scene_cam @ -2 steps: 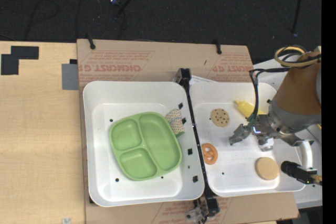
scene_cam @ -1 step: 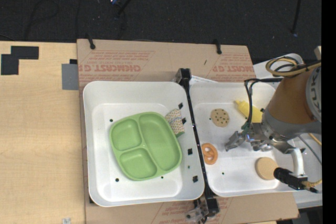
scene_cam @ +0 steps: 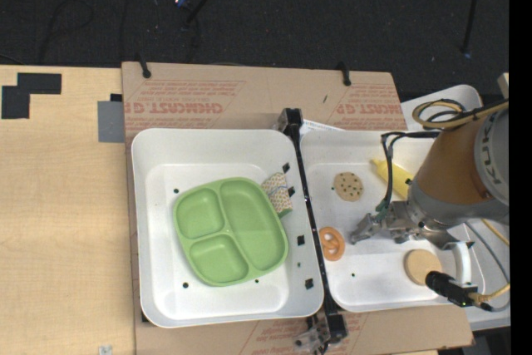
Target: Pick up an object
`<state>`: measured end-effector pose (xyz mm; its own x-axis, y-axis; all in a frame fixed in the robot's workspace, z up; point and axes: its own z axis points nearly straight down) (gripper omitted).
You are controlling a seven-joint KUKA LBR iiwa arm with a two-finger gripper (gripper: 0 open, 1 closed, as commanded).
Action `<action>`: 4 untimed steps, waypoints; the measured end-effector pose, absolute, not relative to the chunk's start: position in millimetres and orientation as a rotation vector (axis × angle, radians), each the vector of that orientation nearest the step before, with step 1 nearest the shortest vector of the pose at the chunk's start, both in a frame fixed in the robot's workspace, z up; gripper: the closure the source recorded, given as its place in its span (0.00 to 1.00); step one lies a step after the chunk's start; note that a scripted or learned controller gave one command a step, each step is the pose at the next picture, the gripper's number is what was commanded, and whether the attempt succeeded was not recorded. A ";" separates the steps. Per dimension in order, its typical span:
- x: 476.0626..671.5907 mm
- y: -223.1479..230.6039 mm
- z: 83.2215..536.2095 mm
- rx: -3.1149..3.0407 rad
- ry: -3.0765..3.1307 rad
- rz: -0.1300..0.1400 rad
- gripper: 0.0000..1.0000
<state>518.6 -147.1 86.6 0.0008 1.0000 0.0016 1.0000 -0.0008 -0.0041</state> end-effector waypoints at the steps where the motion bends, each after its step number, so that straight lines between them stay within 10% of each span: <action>1: 519.7 -147.8 98.8 -2.224 -2.216 0.000 1.00; 4: 534.4 -101.3 195.7 -2.213 -2.226 -0.001 1.00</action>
<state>534.4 -101.3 195.7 -0.0058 1.0000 0.0029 1.0000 0.0058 -0.0017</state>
